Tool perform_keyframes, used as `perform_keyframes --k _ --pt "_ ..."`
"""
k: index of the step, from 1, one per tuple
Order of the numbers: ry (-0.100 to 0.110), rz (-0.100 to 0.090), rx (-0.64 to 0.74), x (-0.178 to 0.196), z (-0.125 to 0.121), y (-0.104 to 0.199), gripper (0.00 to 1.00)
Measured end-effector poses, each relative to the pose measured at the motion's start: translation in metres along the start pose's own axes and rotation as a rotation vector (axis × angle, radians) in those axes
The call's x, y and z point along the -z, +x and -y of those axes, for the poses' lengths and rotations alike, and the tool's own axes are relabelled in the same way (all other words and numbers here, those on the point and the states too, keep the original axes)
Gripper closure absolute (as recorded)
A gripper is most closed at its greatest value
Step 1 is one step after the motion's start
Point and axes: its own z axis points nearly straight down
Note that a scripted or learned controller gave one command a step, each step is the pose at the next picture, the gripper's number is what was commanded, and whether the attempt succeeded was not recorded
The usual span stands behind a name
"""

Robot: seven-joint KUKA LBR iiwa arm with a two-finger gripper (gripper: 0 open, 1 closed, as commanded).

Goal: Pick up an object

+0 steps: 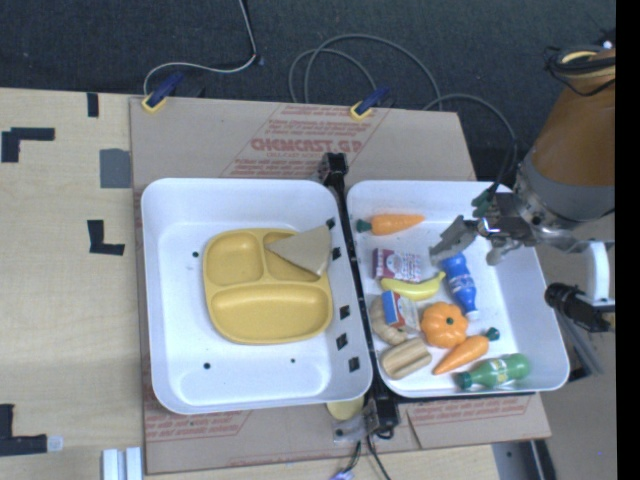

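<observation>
Bench | R bin (520,298) crowded | claw (478,236) open nr blue bottle (460,282)

- Light is even and fairly bright, coming from above; nothing lies in deep shade.
- The left bin (160,268) and the right bin (530,298) are the brightest areas, close to washed out along their rims, with little surface detail.
- Shadows are soft and short: a faint grey one edges the yellow tray (265,313) inside the left bin, on its lower side.
- The dark carpet (100,18) above the left bin looks grainy and flat.
- The picture is low in resolution and slightly soft all over; the small toys in the right bin have fuzzy outlines and unreadable labels.
- The arm (575,138), right of the right bin, is a little blurred.
</observation>
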Motion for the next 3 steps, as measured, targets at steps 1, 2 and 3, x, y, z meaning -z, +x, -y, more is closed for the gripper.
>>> perform_keyframes --k 1,2,3 --pt "0.002 0.002 -0.003 -0.111 -0.061 -0.065 0.00" --pt "0.001 -0.008 0.000 -0.189 -0.086 -0.062 0.00" --pt "-0.026 0.002 -0.003 -0.181 -0.060 -0.082 0.00"
